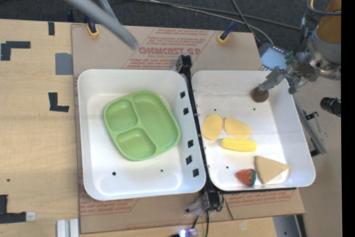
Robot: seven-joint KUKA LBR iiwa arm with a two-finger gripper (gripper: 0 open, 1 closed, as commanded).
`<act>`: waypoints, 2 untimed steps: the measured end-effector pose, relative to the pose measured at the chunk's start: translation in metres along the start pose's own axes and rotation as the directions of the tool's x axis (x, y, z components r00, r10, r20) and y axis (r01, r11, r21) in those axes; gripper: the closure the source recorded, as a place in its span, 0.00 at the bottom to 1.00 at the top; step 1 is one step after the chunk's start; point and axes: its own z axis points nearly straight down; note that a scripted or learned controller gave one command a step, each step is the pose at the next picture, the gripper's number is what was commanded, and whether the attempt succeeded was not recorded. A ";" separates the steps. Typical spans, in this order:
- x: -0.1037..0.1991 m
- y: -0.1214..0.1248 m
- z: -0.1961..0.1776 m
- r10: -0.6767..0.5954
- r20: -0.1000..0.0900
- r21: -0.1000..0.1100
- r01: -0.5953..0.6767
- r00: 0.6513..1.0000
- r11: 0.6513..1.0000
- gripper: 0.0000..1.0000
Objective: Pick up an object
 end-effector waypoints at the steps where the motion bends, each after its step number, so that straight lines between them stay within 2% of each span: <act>1: 0.001 0.002 -0.008 -0.003 0.003 -0.012 0.003 1.000 1.000 0.00; 2: 0.004 0.005 0.036 -0.004 0.003 -0.008 0.004 1.000 1.000 0.00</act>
